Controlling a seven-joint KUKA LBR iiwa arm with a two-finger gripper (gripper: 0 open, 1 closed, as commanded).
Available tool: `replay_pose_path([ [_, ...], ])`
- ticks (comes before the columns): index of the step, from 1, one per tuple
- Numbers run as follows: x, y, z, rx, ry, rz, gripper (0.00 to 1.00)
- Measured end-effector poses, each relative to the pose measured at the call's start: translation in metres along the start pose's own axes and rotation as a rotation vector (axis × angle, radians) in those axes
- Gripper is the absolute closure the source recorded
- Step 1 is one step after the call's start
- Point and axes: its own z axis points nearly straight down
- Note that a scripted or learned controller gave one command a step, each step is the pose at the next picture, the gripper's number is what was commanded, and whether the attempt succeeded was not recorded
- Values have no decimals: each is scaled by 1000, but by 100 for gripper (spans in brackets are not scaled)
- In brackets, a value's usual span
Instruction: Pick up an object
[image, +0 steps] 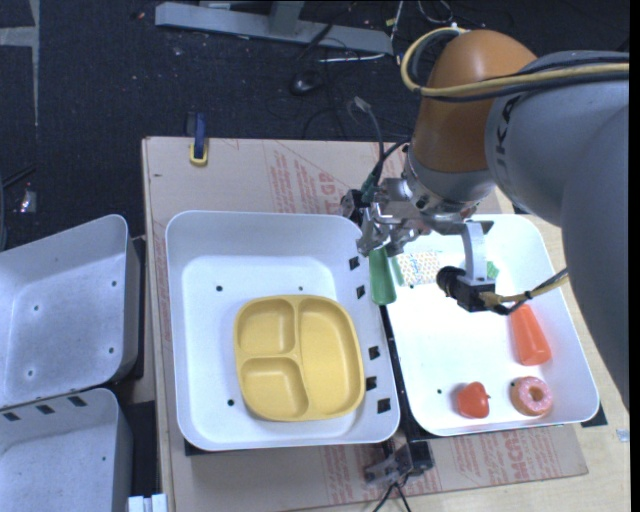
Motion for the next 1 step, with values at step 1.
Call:
replay_pose_path([
  [1,43,18,8,0,-1,1,100],
])
